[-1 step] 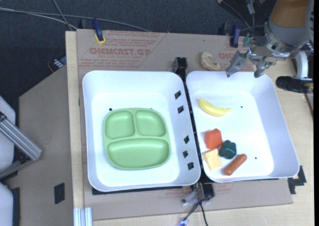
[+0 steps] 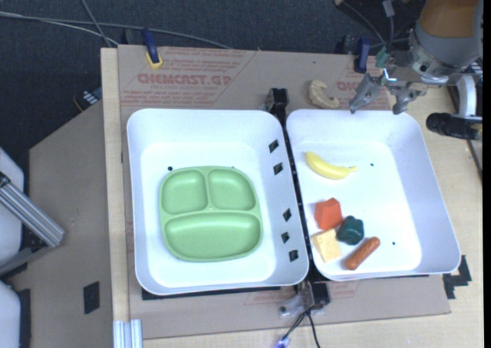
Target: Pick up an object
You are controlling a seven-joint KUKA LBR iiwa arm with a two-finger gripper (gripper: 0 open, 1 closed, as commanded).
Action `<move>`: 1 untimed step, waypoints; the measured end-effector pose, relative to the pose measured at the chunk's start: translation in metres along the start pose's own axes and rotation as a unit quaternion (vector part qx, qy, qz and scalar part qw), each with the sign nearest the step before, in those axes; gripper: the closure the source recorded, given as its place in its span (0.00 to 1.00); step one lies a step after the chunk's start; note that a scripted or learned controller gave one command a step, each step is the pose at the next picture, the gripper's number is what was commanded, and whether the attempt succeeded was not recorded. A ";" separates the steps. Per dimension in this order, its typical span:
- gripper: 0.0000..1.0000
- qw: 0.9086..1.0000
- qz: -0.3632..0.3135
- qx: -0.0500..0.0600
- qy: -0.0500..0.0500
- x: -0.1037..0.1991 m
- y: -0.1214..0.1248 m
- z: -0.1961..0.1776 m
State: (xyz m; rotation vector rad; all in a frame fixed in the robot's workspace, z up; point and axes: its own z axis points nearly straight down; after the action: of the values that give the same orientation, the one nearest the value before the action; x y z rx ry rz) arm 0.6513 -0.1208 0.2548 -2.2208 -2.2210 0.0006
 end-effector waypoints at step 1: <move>0.00 1.000 0.000 0.002 0.000 -0.001 0.003 0.062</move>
State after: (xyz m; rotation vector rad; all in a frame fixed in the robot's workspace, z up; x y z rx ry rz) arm 0.6538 -0.1222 0.1927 -2.2180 -2.2183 0.0050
